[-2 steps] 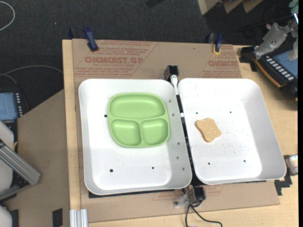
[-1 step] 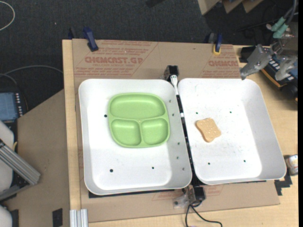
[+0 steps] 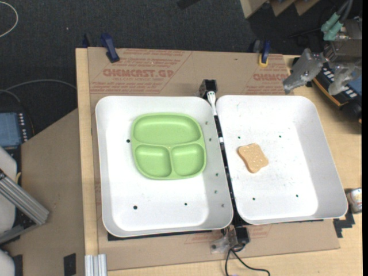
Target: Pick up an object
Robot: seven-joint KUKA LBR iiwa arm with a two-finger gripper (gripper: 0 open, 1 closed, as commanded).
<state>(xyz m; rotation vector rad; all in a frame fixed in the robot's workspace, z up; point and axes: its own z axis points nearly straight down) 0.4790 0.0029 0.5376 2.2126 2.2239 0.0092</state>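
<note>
Brown cardboard-covered bench (image 3: 172,68) bears two shallow white plastic bins: left bin (image 3: 115,160) at nine o'clock, right bin (image 3: 299,154) at three o'clock, edges touching.

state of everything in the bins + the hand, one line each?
green divided plate: flat in the left bin, right side up, compartments bare
toast slice: lying flat in the right bin, near its left side, untouched
hand: above the right bin's far right corner, away from the toast

The cardboard sheet (image 3: 172,68) under the bins bears red print reading "CHEMCAST G.P.", partly repeated at right.
</note>
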